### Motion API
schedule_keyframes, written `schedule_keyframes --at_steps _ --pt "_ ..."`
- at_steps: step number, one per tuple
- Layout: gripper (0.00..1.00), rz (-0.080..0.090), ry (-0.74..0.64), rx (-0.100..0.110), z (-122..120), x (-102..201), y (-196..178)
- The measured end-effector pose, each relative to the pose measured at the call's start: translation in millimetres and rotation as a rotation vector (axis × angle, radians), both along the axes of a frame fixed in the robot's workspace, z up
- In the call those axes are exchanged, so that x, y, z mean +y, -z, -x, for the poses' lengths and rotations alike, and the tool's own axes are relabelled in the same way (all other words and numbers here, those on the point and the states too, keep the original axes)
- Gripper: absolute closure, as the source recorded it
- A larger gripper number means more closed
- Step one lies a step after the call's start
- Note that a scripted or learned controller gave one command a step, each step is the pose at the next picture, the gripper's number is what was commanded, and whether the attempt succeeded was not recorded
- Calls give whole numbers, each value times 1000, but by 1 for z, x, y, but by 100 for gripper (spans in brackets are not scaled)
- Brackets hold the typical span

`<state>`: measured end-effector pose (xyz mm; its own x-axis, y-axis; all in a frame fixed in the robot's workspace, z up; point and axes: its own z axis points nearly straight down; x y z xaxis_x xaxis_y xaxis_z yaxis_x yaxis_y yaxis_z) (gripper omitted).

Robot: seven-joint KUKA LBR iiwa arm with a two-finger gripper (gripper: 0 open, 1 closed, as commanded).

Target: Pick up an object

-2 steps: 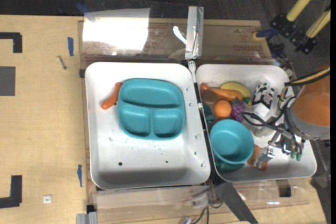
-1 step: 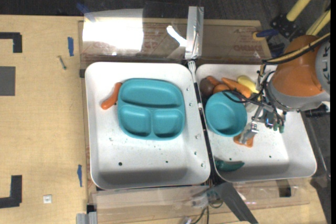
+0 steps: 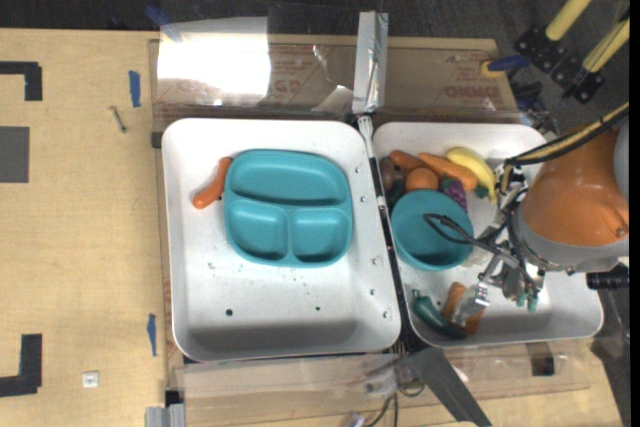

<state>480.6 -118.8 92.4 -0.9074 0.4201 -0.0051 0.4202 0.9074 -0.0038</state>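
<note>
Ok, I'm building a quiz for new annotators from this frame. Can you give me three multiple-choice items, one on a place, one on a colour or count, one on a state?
1. Where does the orange sausage-shaped toy lie?
A. inside the bowl
B. in the left bin, touching the divided plate's left edge
C. on the bench outside the bins

2. How many compartments does the teal divided plate have?
A. two
B. three
C. five

3. How does the teal bowl sit?
A. upright, opening up
B. upside down
C. stacked on the plate

Answers:
1. B: it rests on the left bin floor against the plate's rim.
2. B: one wide section above two smaller ones.
3. A: its hollow inside faces the camera, in the right bin below the banana.
</note>
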Motion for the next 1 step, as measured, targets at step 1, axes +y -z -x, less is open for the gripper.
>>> schedule_keyframes --at_steps 1 --pt "0 -4 37 -1 -88 -27 -11"
